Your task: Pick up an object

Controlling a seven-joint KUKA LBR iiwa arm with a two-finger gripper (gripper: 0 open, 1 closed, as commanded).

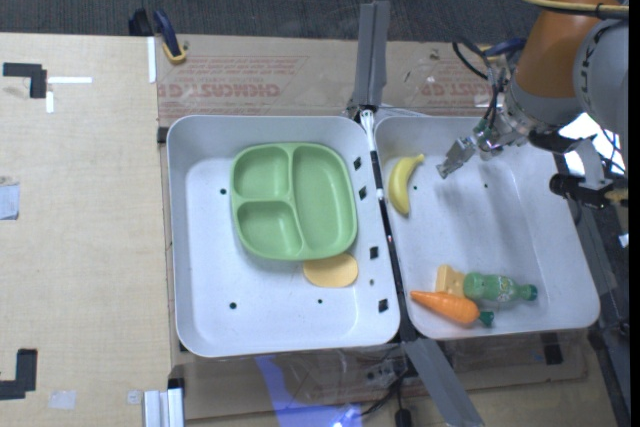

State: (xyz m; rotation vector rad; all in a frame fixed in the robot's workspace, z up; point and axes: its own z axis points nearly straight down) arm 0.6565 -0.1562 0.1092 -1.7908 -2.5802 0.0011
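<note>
- We see the claw [458, 158] above the back part of the right bin [560, 245]; it holds nothing, and we cannot tell how wide it is.
- Just beside it, to the left, lies a banana [401, 183].
- A carrot [446, 306] and a green bottle [495, 290] lie near the front wall.
- The left bin [200, 245] holds a green divided plate [294, 201] and a yellow disc [331, 270].

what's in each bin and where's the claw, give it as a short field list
left bin: green divided plate; flat yellow-orange piece at the plate's near edge
right bin: banana by the divider; carrot, green bottle and a yellow piece grouped at the near edge
claw: over the right bin's far part, right of the banana, apart from it
held: nothing seen between the fingers
arm: enters from the right, orange band above the wrist
</note>
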